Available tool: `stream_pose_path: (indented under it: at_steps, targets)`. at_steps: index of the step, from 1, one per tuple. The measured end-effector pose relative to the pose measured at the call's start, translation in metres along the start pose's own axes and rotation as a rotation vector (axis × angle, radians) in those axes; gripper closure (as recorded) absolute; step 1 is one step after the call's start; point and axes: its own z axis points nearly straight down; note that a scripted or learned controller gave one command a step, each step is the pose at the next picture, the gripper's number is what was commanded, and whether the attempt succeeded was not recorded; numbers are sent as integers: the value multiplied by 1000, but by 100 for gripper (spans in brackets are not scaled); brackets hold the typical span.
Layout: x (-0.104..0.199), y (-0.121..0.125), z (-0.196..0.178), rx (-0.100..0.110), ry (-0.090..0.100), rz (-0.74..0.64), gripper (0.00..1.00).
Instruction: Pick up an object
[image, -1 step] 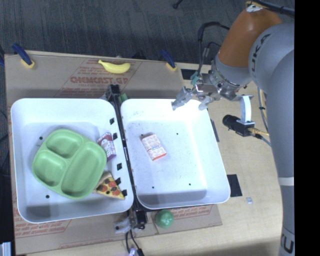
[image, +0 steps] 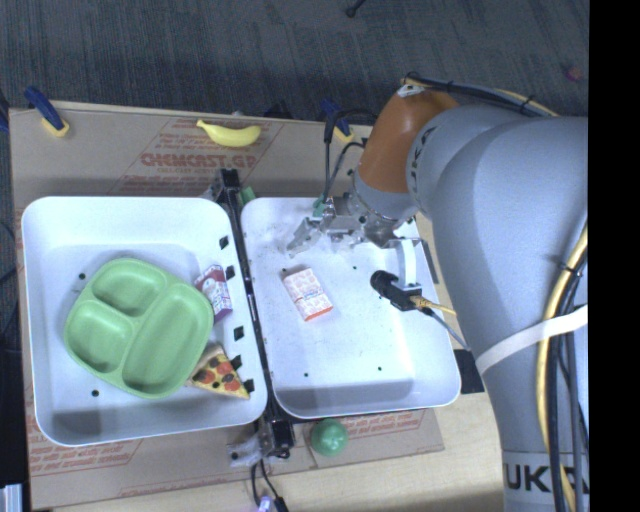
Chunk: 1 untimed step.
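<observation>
My gripper (image: 318, 230) hangs over the back of the right bin (image: 400, 385), near its far wall. A small white and red box (image: 307, 294) lies flat on that bin's floor, just in front of the gripper and apart from it. In the left bin (image: 60, 420) sit a green divided plate (image: 138, 325), a toy pizza slice (image: 220, 375) at the plate's front right, and a small dark red packet (image: 214, 288) by the divider. Nothing shows in the gripper.
A yellow banana (image: 229, 131) lies on the cardboard behind the left bin. A green ball (image: 327, 436) rests in front of the right bin, outside it. Blue clamps (image: 47, 110) hold the cardboard's back edge. The arm's bulk covers the right side.
</observation>
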Motion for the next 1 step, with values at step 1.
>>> stream_pose_path:
  at_steps: [1]
  targets:
    - [0,2,-13,-4,-1,-4,100]
